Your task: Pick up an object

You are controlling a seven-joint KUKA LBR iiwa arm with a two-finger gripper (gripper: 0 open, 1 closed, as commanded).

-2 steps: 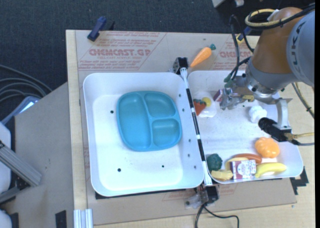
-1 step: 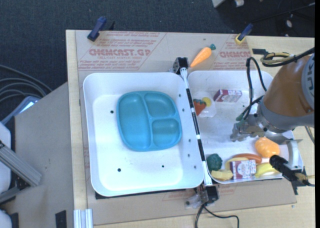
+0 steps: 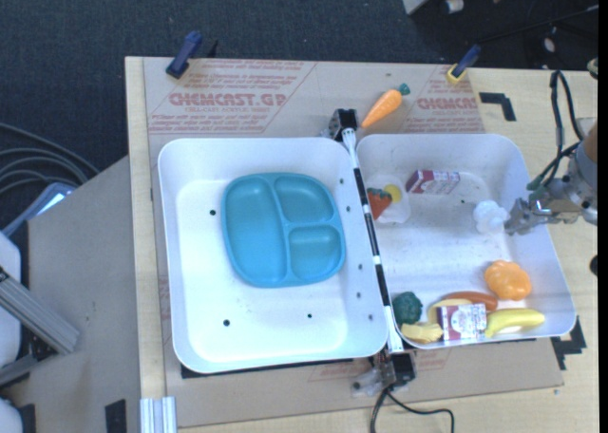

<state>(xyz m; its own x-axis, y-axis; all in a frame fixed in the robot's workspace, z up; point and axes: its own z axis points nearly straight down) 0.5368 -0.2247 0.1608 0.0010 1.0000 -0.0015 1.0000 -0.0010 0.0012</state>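
The right bin (image 3: 532, 170) holds several toy foods. A small red and white carton (image 3: 432, 180) lies near its back. A clear cup with red and yellow pieces (image 3: 385, 203) sits by the divider. A white object (image 3: 488, 216) lies at mid right. Toward the front are an orange fruit (image 3: 507, 279), a banana (image 3: 513, 321), a red and white box (image 3: 463, 320), a red sausage (image 3: 464, 298), a green broccoli (image 3: 407, 306) and a yellow piece (image 3: 423, 332). My gripper (image 3: 522, 218) reaches over the right rim, just right of the white object and close to it.
The left bin (image 3: 190, 327) bears a blue three-compartment tray (image 3: 283, 228). A toy carrot (image 3: 382, 108) lies on the board behind the bins. Blue clamps (image 3: 183, 54) (image 3: 463, 63) sit at the board's back edge. Cables hang at the right.
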